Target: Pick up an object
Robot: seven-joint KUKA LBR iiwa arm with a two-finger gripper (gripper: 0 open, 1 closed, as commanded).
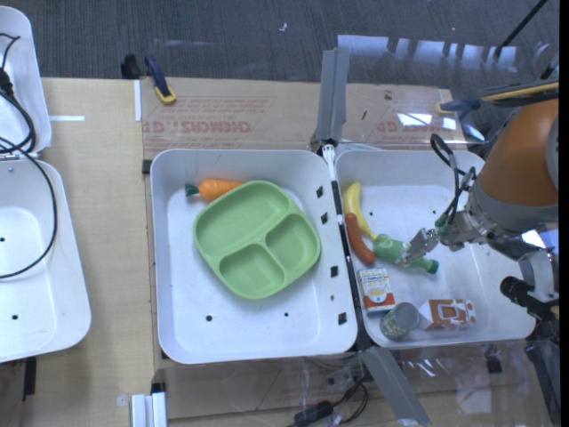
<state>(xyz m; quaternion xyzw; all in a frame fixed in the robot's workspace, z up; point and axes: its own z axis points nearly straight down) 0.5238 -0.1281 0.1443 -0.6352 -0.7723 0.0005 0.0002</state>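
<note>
The arm (520, 163) comes in from three o'clock, and its gripper (416, 249) is down in the right bin (400, 178), right at the green toy (397, 250) near the bin's middle. I cannot tell how its fingers stand. At nine o'clock of the toy lie a sausage (359, 237) and a banana (353, 197). Toward six o'clock sit a carton (376, 288), a can (399, 320) and a box (449, 313). The left bin (178, 310) has a green plate (256, 237) and a carrot (217, 188).

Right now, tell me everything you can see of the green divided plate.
The green divided plate is pale green, plastic-looking and rounded, with three shallow compartments: one large, two smaller. It lies flat, face up and rotated askew, in the left bin. A toy carrot lies against its upper-left rim. Nothing lies in its compartments.
</note>
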